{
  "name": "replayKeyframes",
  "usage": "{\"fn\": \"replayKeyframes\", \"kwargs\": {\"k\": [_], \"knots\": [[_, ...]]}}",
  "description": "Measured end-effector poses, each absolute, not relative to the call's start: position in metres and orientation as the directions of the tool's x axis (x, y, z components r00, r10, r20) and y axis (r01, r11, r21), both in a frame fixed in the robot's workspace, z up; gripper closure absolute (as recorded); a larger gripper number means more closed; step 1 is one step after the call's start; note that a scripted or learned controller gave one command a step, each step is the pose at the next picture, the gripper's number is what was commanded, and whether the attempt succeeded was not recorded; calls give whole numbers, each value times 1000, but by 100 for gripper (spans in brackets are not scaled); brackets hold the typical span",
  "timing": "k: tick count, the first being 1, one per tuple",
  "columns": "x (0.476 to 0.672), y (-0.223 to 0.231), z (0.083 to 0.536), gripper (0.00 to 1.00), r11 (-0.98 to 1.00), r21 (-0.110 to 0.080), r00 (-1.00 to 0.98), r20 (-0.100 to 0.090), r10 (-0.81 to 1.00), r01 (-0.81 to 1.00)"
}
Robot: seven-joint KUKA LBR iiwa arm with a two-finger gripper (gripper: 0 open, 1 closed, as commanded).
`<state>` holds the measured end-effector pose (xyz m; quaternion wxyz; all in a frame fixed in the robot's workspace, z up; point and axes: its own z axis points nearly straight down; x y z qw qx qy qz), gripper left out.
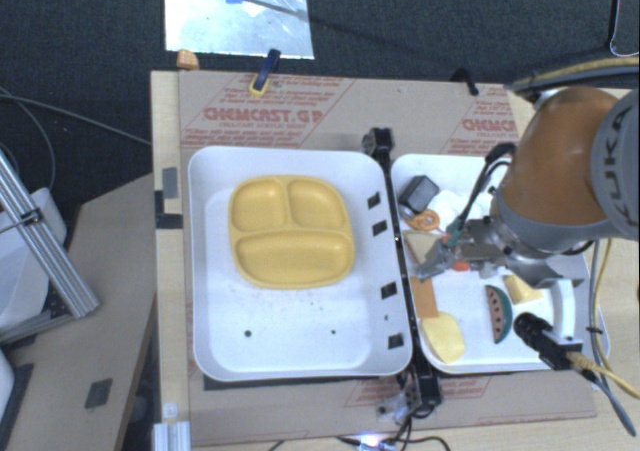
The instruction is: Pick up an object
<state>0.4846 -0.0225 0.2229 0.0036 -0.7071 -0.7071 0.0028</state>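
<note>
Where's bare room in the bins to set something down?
Left bin: bare floor below the yellow divided plate, toward the near rim. Right bin is crowded: watermelon slice, yellow piece, dark block, with the gripper over them.

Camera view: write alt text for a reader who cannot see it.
A grey and orange robot arm reaches from the right over the right white bin, which holds a watermelon slice toy, a pale yellow piece and other small items. The left bin holds a yellow divided plate.

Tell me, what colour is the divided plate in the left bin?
Pale yellow, plain, as the camera view shows: the plate has three compartments.
</note>
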Motion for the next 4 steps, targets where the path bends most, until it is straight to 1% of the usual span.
{"fn": "replayKeyframes", "kwargs": {"k": [1, 2, 3, 4], "knots": [[486, 19, 182, 0, 7, -4, -7, 2, 1000, 1000], [488, 17, 195, 100, 4, 3, -4, 1, 1000, 1000], [497, 91, 206, 100, 11, 2, -11, 3, 1000, 1000], [616, 58, 211, 100, 2, 11, -2, -2, 1000, 1000]]}}
